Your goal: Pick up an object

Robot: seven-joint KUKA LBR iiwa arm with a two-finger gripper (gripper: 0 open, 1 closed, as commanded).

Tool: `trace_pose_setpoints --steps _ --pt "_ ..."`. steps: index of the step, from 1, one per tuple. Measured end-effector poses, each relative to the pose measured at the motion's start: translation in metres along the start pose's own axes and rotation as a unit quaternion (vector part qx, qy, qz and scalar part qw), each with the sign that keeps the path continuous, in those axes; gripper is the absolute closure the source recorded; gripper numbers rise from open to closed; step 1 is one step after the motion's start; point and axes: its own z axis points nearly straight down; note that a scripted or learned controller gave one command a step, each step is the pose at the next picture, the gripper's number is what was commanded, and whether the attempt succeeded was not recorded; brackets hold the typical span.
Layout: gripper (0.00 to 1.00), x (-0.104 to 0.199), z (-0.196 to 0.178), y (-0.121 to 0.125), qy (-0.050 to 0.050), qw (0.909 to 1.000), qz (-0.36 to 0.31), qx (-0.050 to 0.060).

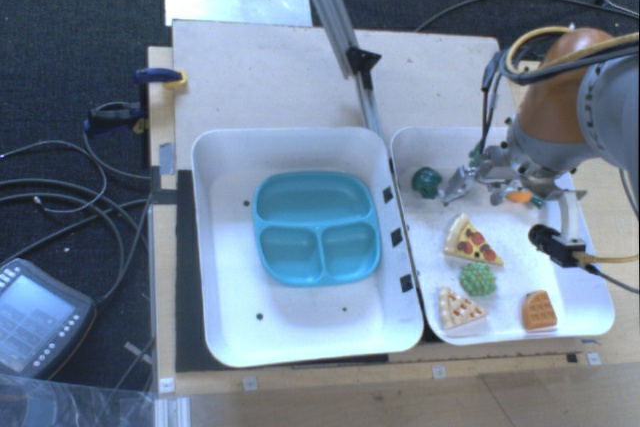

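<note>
My gripper (476,192) hangs over the back part of the right bin (590,315), fingers spread open and nothing between them. A dark green round toy (427,181) lies just left of the left fingertip (455,189), apart from it. Right below the gripper lies a pizza slice (470,242). Nearer the front are a green broccoli piece (478,279), a second pizza slice (460,308) and an orange bread-like piece (539,311). A small orange piece (520,197) peeks out beside the wrist, partly hidden by it.
The left bin (225,315) holds a blue divided plate (317,225). A slanted metal pole (335,10) comes down to the rim between the two bins. A black cable connector (552,245) hangs from the arm over the right bin.
</note>
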Motion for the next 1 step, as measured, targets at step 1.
trace_pose_setpoints --steps 1 --pt "1.0 0.0001 -0.0151 0.0027 0.0 1.0 0.0 -0.005"
